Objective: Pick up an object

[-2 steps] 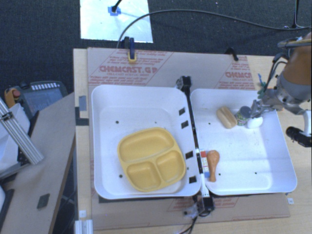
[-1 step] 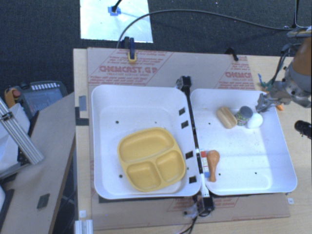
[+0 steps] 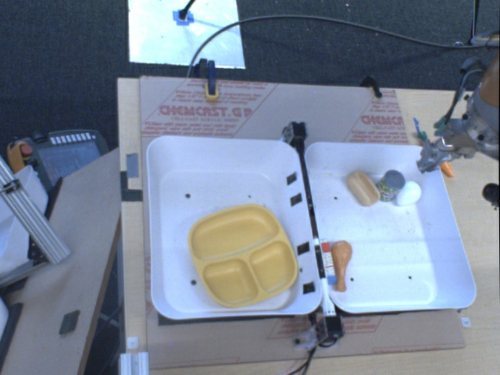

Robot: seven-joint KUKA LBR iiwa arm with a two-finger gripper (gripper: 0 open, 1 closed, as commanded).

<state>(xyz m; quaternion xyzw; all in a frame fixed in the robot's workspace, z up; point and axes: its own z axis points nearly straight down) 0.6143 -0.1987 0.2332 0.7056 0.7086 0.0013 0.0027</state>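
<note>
Yellow plastic is catching the eye first: a three-compartment tray (image 3: 243,254) is lying flat in the left bin (image 3: 168,170), toward its near right corner. Both bins are sitting side by side on the desk (image 3: 129,92), over a sheet of printed cardboard (image 3: 258,104), and a dark divider strip (image 3: 306,209) is running between them.

Moving right, the right bin (image 3: 437,272) is holding four loose things. An orange drumstick-shaped toy (image 3: 341,262) is lying near the bin's left wall, close to the divider. Further back, a tan bread-like piece (image 3: 362,187) is resting just beside a small grey-lidded can (image 3: 391,184), which is touching a white egg-shaped object (image 3: 408,193) (the three are forming a tight row along the far side).

At the far right, the arm (image 3: 486,104) is reaching in above the bin's back right corner, and its pincer (image 3: 434,156) is hanging over the rim, apart from the row of objects. Whether the pincer is spread or pressed together I cannot tell.
</note>
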